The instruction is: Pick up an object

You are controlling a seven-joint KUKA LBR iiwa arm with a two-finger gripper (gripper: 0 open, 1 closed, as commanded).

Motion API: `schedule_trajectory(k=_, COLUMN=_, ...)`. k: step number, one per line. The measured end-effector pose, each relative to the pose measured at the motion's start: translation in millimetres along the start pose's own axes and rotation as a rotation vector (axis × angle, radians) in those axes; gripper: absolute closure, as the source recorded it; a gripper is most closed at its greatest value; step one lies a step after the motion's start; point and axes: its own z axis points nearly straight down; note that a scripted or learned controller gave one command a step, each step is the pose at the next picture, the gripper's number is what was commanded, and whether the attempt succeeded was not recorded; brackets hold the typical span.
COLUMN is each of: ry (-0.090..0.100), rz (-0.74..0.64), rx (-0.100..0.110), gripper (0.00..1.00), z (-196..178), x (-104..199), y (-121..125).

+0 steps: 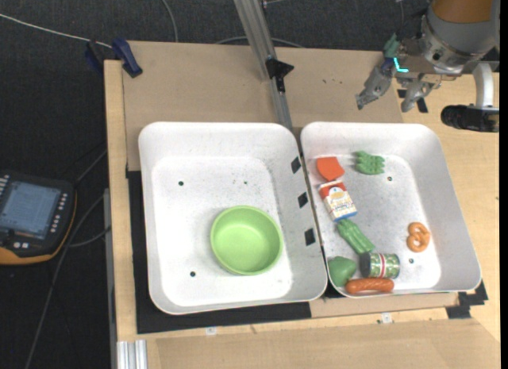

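The gripper [393, 94] hangs over the bare table [333, 74] with its fingers spread apart and nothing between them, while the pickable objects lie in the white bin [444, 161] below it, the green toy [368, 162] nearest and the orange block [330, 168] below-left.
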Motion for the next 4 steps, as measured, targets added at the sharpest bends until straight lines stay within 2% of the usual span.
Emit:
schedule_trajectory(k=1, ry=0.0, rz=0.0, rx=0.0, gripper=0.0, z=0.1, x=0.0, y=0.0)
schedule_trajectory(k=2, ry=0.0, rz=0.0, rx=0.005, gripper=0.0, z=58.5, x=-0.4, y=7.8)
schedule_trajectory(k=3, ry=0.0, rz=0.0, rx=0.006, gripper=0.0, z=121.6, x=0.9, y=6.6)
schedule_trajectory(k=4, ry=0.0, rz=0.0, rx=0.004, gripper=0.0, z=166.7, x=-5.0, y=1.9)
